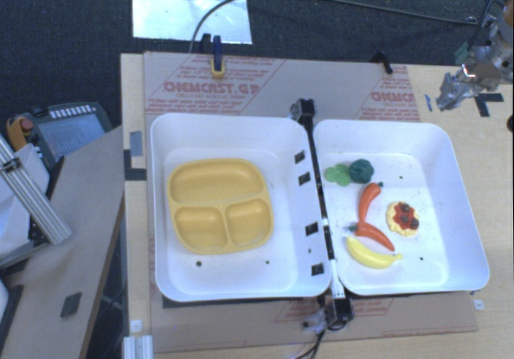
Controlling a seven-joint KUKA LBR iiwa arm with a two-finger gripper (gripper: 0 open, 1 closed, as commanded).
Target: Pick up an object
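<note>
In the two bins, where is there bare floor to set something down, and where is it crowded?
Right bin: bare floor along its far edge and right side, past the pizza slice. Its left-centre is crowded: broccoli, carrot and banana sit close together. Left bin: the yellow divided plate takes the middle; bare strips border it at the far edge and right wall.

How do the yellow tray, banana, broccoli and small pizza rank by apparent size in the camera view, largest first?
1. Yellow tray, by far.
2. Banana.
3. Broccoli and small pizza look alike; I won't rank them.
</note>
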